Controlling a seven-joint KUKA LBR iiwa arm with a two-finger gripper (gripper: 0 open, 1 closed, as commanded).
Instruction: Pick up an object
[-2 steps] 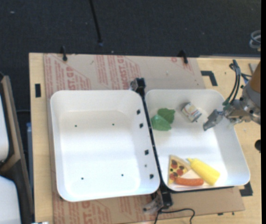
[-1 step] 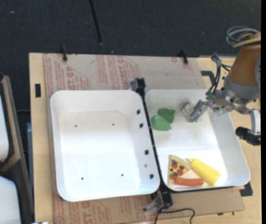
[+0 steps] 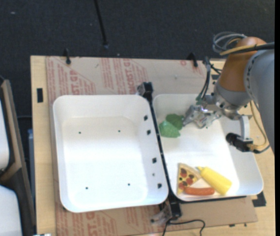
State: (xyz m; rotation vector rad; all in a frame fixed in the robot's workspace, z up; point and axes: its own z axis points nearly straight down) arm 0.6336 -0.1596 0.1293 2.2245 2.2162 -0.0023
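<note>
Looking down from my remote station, I see first the table [image 3: 105, 73], covered with a brown cardboard sheet with red printing, which carries two shallow white bins side by side. The left bin [image 3: 61, 132] is the larger one in my view, and I see only small dark dots on its floor. The right bin [image 3: 248, 166] holds all the things.

The arm [image 3: 243, 68] comes in from the right, grey with its orange band, and bends down over the far part of the right bin. Its gripper [image 3: 191, 116] is low there, pointing toward the dividing wall between the bins. The fingers [image 3: 186, 118] are just beside the green object [image 3: 170, 125], perhaps touching its right edge, but I cannot tell if they are apart, together or closed on it; the metal parts are too blurred and small. The green object lies on the bin floor near the dividing wall, in the far left part of the right bin.

Well apart from it, at the near edge of the same bin, three toy foods lie close together: a yellow piece [image 3: 215, 179], a pizza slice [image 3: 186, 175] just left of it, and a red sausage [image 3: 199, 191] in front of both, touching or almost touching them.

A black clip [image 3: 145, 88] sits at the far end of the dividing wall.
</note>
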